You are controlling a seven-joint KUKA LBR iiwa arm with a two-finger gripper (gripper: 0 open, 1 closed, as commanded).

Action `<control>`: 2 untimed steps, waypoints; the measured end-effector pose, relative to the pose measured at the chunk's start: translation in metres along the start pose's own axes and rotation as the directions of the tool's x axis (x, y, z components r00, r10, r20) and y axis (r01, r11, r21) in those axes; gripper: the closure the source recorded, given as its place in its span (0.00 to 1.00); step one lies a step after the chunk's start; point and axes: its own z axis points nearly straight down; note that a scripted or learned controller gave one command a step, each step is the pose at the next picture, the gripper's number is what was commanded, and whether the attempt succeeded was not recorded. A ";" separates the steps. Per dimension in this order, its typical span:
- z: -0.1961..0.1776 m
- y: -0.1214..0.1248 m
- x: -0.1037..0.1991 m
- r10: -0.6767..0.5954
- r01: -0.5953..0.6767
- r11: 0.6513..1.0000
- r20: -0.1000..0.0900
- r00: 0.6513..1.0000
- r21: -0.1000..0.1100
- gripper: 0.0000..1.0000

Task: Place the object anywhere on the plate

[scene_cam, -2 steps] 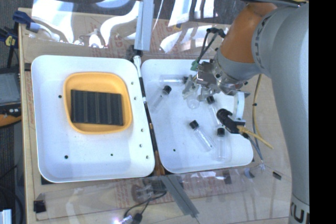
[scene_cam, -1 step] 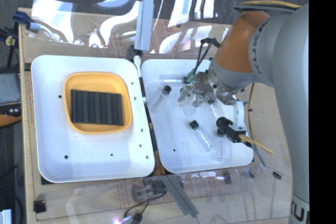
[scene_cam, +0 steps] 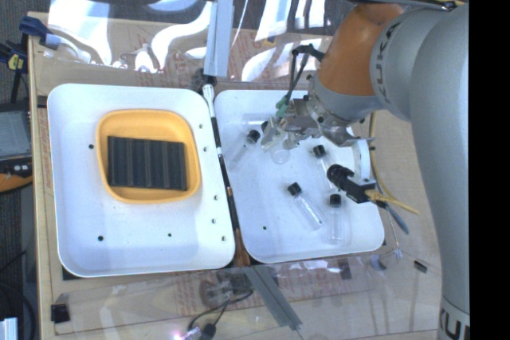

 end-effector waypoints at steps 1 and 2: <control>0.006 -0.027 0.039 -0.098 0.098 0.995 -0.001 0.995 0.003 1.00; 0.006 0.026 0.065 -0.155 0.155 0.988 0.000 0.988 0.000 1.00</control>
